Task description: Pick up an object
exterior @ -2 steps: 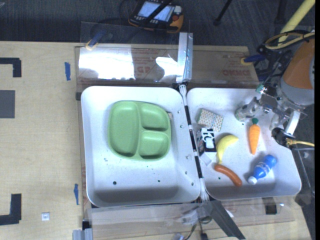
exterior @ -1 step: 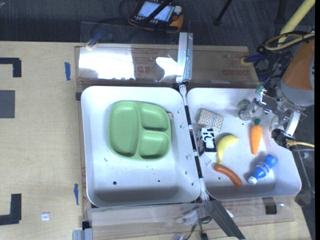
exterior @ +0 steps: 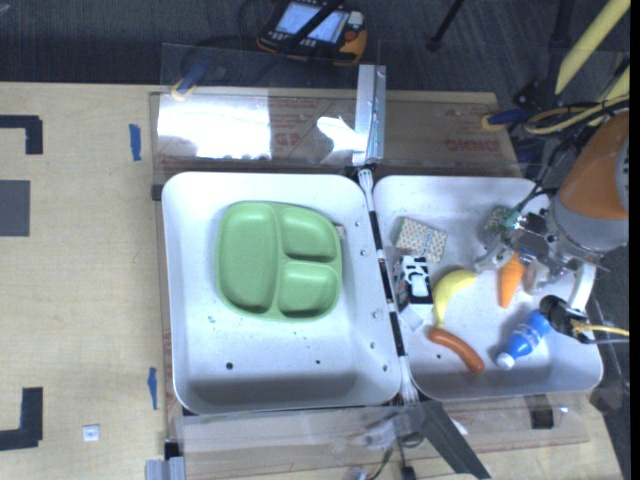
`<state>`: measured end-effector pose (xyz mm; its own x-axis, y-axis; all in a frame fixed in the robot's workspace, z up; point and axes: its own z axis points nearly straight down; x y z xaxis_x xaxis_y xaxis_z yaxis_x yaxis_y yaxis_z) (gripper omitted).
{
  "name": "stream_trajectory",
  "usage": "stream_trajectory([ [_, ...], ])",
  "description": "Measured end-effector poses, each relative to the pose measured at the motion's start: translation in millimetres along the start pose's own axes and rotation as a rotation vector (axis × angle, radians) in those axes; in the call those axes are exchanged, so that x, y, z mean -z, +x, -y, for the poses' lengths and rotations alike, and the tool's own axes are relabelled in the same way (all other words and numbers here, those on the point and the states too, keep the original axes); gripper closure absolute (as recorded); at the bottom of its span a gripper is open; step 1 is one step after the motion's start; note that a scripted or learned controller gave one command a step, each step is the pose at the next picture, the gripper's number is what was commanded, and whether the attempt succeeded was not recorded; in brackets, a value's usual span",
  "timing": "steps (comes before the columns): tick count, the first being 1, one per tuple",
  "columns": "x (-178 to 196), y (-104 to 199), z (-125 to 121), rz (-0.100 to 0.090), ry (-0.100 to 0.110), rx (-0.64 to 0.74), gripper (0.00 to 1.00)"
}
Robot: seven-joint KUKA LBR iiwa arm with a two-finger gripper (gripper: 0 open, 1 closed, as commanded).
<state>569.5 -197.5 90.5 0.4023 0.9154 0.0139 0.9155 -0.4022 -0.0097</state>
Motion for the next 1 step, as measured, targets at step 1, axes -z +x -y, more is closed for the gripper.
stream_trajectory([
  [1, 5.2, -3.9, 0.8, 0.008, 0.003, -0.003, 1.0],
])
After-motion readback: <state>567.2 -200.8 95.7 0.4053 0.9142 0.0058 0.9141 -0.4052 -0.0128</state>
